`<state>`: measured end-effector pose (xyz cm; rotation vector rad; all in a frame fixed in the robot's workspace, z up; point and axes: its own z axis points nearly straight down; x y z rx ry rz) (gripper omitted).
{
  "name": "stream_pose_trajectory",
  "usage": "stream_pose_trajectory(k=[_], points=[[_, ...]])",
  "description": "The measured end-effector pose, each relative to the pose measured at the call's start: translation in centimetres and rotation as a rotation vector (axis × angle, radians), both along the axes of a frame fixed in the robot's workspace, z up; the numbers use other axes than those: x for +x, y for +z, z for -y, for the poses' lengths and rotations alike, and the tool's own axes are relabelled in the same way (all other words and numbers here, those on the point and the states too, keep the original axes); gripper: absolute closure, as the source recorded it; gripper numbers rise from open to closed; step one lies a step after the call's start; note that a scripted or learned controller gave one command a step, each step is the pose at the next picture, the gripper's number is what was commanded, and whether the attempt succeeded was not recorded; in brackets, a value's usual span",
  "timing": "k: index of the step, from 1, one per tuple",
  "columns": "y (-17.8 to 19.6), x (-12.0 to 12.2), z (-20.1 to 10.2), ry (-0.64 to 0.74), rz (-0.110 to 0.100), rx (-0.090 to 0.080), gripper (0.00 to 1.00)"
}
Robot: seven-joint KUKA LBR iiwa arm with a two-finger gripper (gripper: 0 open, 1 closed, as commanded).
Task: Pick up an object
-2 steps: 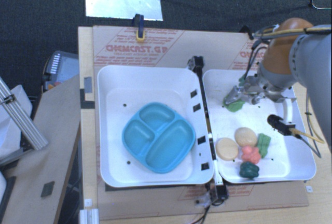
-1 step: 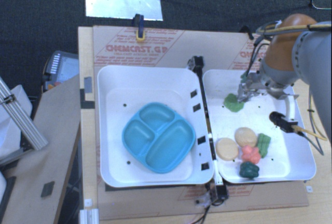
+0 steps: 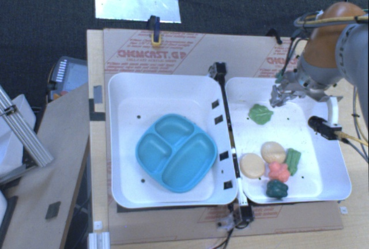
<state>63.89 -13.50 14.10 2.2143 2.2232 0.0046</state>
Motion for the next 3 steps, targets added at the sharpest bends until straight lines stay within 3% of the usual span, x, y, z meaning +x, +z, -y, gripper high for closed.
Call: stream_pose_trajectory(k=[1,2,3], points=[[6.4,0.2,0.2,0.001,0.001,-0.001,1.00],[6.2,0.4,0.2,0.001,-0.001,0.000,1.00],[7.6,-1.6,-4.5,0.004,-0.004,0.001,1.00]])
